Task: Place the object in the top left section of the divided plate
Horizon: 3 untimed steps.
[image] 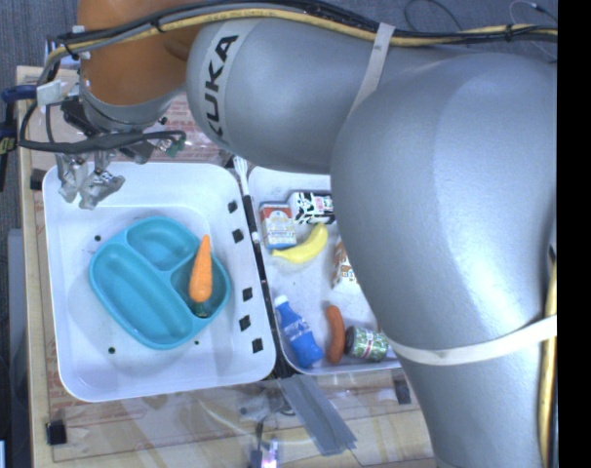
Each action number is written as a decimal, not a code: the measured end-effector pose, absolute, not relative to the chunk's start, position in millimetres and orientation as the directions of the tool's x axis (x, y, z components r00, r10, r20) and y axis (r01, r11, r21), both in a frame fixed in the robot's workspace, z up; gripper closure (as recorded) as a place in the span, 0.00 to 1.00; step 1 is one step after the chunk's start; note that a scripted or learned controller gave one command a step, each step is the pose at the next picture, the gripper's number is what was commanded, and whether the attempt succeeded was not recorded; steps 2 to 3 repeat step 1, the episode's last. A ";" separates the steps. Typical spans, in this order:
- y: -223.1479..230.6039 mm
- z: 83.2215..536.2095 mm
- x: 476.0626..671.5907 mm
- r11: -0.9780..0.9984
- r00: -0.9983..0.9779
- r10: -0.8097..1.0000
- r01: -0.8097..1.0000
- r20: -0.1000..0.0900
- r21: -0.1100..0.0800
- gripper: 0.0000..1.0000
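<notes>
The right bin [276, 354] is lying just beside the left bin [61, 359] on the bench [27, 261], and everything below is placed by that right bin. A yellow banana [302, 249] is lying near its upper left corner, curving under a small red and white carton [278, 224]. Just right of that carton, a black and white packet [313, 206] is resting against the bin's top wall. Toward the bin's lower left, a blue bottle [297, 333] is lying on its side. An orange-red sausage-shaped piece [334, 331] is lying beside the bottle, and a small green can [369, 343] is sitting at the bin's lower edge. Black clips [245, 269] are running down the wall where the two bins are meeting.
</notes>
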<state>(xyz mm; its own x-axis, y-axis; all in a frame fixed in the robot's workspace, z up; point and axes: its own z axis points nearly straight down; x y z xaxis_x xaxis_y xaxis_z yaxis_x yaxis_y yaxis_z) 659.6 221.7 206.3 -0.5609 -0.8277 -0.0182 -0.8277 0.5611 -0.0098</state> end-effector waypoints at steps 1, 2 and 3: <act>222.7 217.6 660.7 0.561 -0.560 -0.828 -0.828 -0.024 -0.013 1.00; 222.7 217.6 660.7 0.561 -0.560 -0.828 -0.828 -0.024 -0.013 1.00; 222.7 217.6 660.7 0.561 -0.560 -0.828 -0.828 -0.024 -0.013 1.00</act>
